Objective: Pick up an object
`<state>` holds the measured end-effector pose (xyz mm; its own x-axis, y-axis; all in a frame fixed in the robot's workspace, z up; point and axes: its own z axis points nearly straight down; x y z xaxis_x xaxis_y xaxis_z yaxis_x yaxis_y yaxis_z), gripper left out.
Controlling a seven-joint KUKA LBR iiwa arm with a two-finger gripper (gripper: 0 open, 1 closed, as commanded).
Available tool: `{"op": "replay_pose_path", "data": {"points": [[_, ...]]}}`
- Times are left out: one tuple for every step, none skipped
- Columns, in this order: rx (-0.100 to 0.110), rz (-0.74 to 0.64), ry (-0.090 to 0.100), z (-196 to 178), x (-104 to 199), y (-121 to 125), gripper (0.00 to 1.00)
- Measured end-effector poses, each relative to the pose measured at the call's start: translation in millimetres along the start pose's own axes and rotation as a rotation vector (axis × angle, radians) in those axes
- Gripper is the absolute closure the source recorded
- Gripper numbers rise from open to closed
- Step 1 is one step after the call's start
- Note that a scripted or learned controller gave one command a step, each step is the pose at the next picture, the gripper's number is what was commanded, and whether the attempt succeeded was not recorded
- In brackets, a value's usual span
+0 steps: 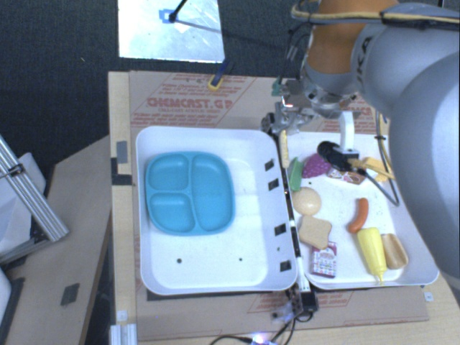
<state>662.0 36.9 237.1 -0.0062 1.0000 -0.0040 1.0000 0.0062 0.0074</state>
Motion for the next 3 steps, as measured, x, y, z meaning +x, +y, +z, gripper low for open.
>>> {"op": "replay_pose_path", "data": {"points": [[0.000, 0.006, -0.006, 19.8, -5.0, -1.7, 1.00], [0.004, 0.005, -0.007, 20.6, -5.2, 1.3, 1.00], [0.002, 0.008, -0.001, 2.7, -9.5, -2.9, 1.00]]}}
